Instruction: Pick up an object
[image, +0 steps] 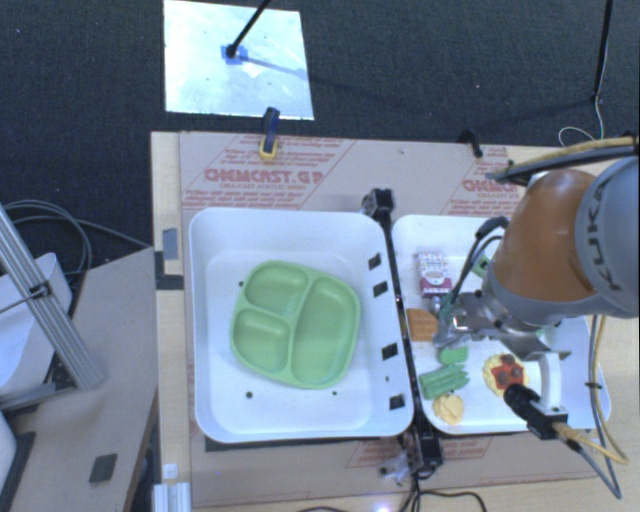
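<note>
Your gripper (455, 325) hangs low over the right bin (415, 235), near the green toy (443, 380); you cannot tell its state.

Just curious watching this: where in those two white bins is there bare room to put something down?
Left bin: bare white floor rings the green divided plate, widest along the top and left walls. Right bin: crowded; small food items cluster near the divider under the arm, leaving a bare strip along its top wall.

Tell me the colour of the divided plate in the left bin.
Light green, seen clearly in the camera view: divided plate.
</note>
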